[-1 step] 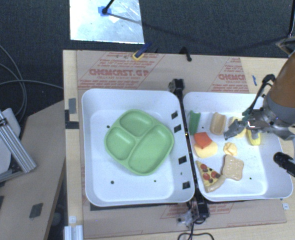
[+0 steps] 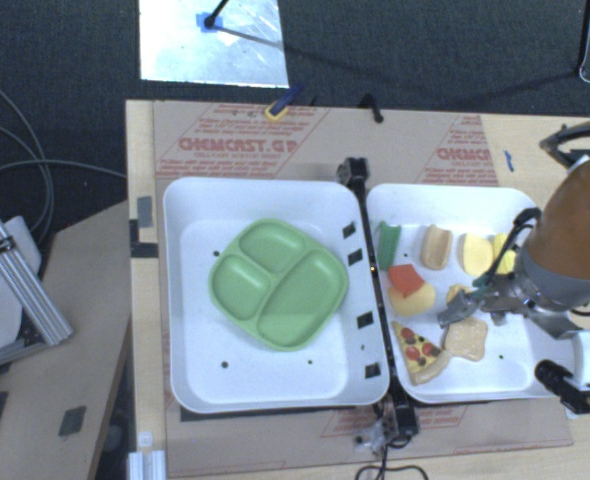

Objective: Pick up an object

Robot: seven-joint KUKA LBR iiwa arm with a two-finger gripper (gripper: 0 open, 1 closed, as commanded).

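Though its state is not discernible, the gripper (image 2: pixel 459 311) just above the toast slice (image 2: pixel 466 340), beside the pizza slice (image 2: pixel 419 349).

2 bins side by side on the table (image 2: pixel 225 133).
The left bin (image 2: pixel 190 368) holds a divided plate (image 2: pixel 278 283); the right bin (image 2: pixel 495 380) holds toy foods, with a pizza slice (image 2: pixel 420 348) at its front left beside a toast slice (image 2: pixel 467 340).

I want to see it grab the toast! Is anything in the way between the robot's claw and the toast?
Nothing visible. The gripper hangs low in the right bin, right at the upper left edge of the toast. The pizza slice lies to the left and the yellow piece farther up-left, both beside the path, not across it.
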